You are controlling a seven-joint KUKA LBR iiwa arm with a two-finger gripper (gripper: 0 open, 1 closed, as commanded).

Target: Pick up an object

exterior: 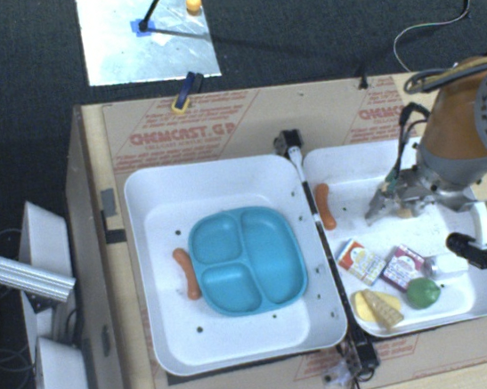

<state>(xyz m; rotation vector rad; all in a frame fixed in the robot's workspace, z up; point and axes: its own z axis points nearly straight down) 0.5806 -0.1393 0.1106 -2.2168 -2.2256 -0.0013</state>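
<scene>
Brown board (216, 125) at twelve o'clock reads "CHEMCAST GP"; we see dark carpet (13, 87) beyond. We cannot tell the gripper's (387, 205) state.

A dark, speckled carpet floor (14, 95) surrounds the counter (215, 117), whose top is covered by brown board printed with red lettering. On the floor beyond the counter lies a shiny metal sheet (129, 48), and a thin pale cable (436, 25) loops across the carpet at upper right.
</scene>
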